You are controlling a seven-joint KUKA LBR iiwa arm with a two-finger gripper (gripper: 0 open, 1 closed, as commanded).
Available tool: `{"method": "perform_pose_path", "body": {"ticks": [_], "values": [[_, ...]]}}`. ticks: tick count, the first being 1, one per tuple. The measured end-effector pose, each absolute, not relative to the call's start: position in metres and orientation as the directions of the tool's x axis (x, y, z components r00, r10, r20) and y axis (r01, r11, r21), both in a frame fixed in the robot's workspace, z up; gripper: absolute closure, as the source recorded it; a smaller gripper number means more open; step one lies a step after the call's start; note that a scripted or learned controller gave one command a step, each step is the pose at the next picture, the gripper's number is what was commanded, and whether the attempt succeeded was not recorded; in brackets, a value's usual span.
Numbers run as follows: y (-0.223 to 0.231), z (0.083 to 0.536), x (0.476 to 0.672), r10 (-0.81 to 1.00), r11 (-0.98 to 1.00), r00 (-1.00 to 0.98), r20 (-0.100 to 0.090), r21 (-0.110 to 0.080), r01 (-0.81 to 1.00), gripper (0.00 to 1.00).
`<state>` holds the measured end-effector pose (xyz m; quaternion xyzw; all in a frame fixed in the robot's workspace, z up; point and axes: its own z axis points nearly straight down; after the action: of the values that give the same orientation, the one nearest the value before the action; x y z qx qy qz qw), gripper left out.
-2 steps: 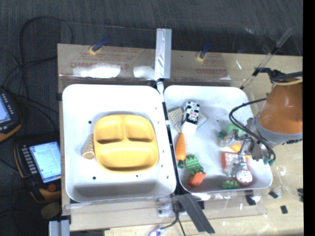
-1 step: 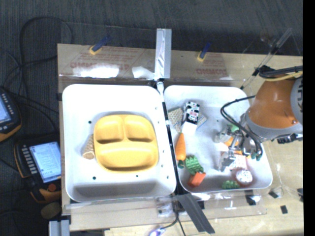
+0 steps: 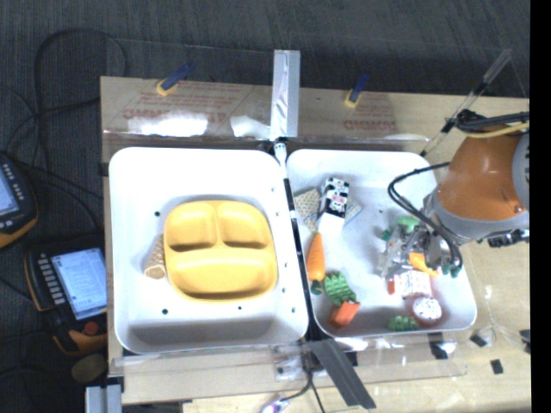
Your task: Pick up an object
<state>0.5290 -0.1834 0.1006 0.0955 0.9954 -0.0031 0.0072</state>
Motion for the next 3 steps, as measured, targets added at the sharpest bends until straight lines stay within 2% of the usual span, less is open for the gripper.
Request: {"method": "perform_pose_path", "body": {"ticks": [1,2,3], "values": [[-0.163,0.204,0.571,0.325,0.946,-0.946,-0.003,0.001,0.325,1.00],[-0.163,0.204,0.570,0.325,0.946,-0.946,-0.002,0.000,0.325,0.00],[-0.184,0.090,0.537,0.423,0.906,-0.906,-0.013,0.003,0.423,0.00]]}}
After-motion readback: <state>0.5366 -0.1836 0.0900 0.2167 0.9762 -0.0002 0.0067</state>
